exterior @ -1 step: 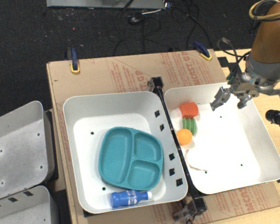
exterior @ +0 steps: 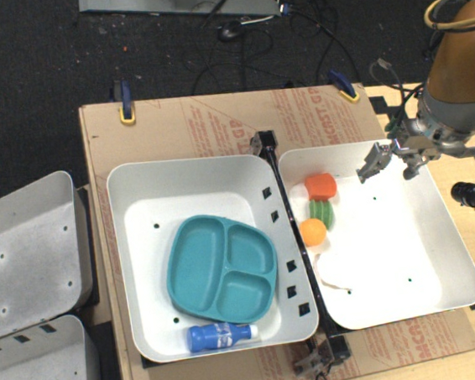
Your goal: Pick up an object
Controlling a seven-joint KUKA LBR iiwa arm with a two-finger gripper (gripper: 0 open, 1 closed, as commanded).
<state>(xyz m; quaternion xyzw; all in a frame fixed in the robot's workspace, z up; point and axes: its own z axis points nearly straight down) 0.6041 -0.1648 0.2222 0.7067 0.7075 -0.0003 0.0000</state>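
My gripper [exterior: 391, 162] hangs over the far right part of the right bin [exterior: 417, 297], open, with nothing between its fingers. At that bin's left wall lie an orange-red block [exterior: 321, 186], a green piece [exterior: 322, 211] and an orange ball [exterior: 313, 232], close together in a line. They sit to the left of the gripper, well apart from it. The left bin [exterior: 136, 187] holds a teal divided plate [exterior: 222, 268] and a blue bottle [exterior: 219, 336] lying on its side at the near wall.
A black divider [exterior: 291, 238] runs between the two bins. Both bins rest on a cardboard sheet [exterior: 213, 120] held by clamps at the far edge. Spare white bin parts [exterior: 24, 249] lie to the left. Cables trail across the dark floor behind.
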